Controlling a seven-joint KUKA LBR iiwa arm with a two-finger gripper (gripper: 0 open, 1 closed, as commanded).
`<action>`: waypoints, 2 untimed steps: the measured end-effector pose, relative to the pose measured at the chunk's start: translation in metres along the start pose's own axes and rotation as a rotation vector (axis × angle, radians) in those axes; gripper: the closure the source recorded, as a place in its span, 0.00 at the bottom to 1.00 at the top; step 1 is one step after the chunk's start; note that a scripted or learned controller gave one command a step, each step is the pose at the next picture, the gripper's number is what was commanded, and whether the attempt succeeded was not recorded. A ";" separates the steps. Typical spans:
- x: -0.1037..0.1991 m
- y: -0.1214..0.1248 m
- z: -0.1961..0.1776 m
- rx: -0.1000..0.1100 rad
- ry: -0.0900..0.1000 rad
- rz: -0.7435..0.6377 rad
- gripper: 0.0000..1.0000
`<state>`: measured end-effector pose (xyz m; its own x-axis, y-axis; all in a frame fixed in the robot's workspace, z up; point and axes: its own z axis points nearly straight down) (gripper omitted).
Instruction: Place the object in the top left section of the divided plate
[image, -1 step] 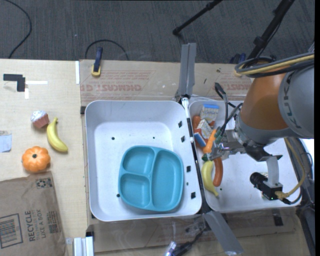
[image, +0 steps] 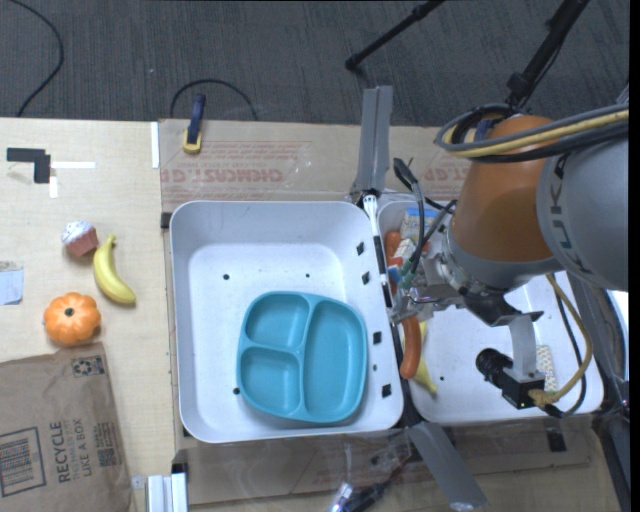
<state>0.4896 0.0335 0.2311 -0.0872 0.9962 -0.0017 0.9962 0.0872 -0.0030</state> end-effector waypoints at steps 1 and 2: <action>0.021 -0.010 0.022 0.002 0.001 -0.300 1.00; 0.080 0.008 0.012 -0.001 -0.001 -0.507 1.00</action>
